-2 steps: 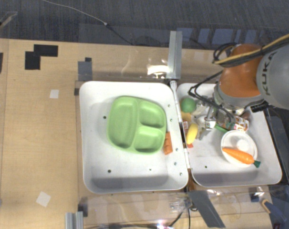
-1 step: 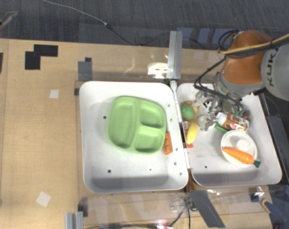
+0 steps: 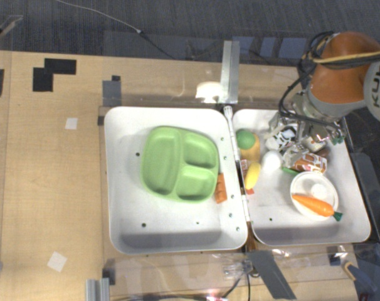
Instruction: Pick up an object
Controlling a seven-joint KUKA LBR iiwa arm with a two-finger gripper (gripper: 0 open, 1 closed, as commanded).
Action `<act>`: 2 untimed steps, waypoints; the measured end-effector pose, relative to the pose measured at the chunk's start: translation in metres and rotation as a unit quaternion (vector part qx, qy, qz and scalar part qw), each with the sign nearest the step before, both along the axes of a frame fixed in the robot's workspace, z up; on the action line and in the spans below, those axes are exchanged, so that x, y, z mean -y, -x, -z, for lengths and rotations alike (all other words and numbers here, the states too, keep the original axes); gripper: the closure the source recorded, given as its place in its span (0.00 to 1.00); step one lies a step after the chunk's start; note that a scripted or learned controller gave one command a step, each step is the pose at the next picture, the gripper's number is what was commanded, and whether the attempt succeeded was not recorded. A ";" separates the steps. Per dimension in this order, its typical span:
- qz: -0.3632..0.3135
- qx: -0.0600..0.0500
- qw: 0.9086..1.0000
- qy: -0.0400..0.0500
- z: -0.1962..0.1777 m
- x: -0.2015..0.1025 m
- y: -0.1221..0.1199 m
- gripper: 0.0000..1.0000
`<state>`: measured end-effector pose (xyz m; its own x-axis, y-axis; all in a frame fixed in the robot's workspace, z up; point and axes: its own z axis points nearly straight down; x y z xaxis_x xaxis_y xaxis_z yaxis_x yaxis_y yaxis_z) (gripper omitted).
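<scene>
The arm (image 3: 343, 68) hangs over the upper right of the frame, its gripper (image 3: 303, 133) low over the top of the right bin (image 3: 359, 224). This looks like the reaching step, before any grasp. Whether the gripper is released or clenched I cannot tell; clutter blurs it.

Just below the gripper lies a crumpled packet (image 3: 308, 162), probably the nearest target. Lower right, a carrot (image 3: 312, 204) rests across a white bowl (image 3: 306, 184). Toward the middle of the frame sit a green ball (image 3: 245, 138) and a banana (image 3: 251, 175) by the bin's left wall. The green tray (image 3: 177, 162) lies in the left bin (image 3: 121, 231), well apart.

Next, the gripper needs to settle squarely over one item.
</scene>
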<state>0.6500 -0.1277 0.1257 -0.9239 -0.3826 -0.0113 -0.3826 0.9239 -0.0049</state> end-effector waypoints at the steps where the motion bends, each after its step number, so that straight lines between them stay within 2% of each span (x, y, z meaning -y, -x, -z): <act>1: -0.077 0.006 0.997 0.003 0.031 -0.033 0.016 0.00; 2: -0.061 0.008 0.998 0.002 0.030 -0.035 0.050 0.00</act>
<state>0.5996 -0.0922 0.0954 -0.8705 -0.4915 -0.0241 -0.4913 0.8709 -0.0146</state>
